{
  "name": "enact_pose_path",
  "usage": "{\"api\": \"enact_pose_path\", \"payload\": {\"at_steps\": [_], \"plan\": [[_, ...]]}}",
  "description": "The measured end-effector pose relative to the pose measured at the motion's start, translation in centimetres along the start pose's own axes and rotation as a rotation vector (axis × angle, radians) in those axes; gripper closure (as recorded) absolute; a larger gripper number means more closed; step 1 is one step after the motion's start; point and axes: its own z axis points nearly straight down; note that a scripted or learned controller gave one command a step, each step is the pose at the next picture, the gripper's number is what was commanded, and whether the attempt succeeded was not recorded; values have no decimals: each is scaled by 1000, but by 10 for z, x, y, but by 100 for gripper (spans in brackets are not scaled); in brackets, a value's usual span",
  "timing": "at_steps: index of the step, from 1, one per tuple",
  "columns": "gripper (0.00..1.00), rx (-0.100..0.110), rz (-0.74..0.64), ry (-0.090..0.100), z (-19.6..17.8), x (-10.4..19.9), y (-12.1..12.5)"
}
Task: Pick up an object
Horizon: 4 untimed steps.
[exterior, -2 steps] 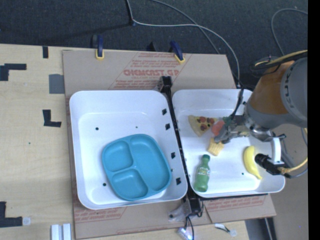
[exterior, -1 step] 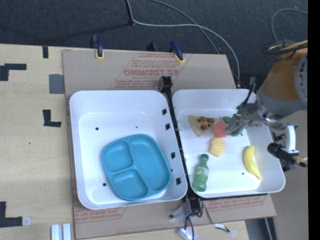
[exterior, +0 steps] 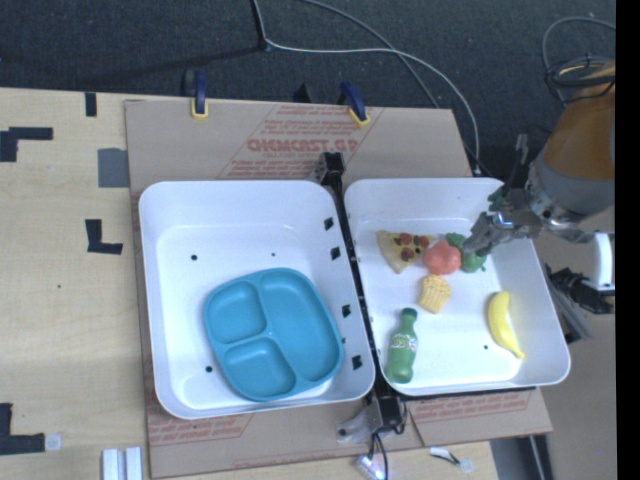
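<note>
The right bin (exterior: 530, 368) holds a pizza slice (exterior: 399, 248), a red tomato-like ball with a green stem (exterior: 444, 258), a yellow corn piece (exterior: 434, 293), a green bottle (exterior: 401, 345) and a yellow banana (exterior: 503, 324). My gripper (exterior: 480, 242) hangs at the right bin's upper right, just right of the red ball and close to its green stem. Nothing is visibly held between its fingers.
A blue divided plate (exterior: 270, 333) lies in the left bin (exterior: 160, 218). A black clamp (exterior: 331, 168) joins the bins at the back. Cables run across the dark floor behind the bench, and cardboard lies under both bins.
</note>
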Motion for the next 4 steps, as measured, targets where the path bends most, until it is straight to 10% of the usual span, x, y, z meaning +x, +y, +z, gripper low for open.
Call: {"api": "enact_pose_path", "payload": {"at_steps": [4], "plan": [[100, 5, -5, 2, -7, 221, 27]]}}
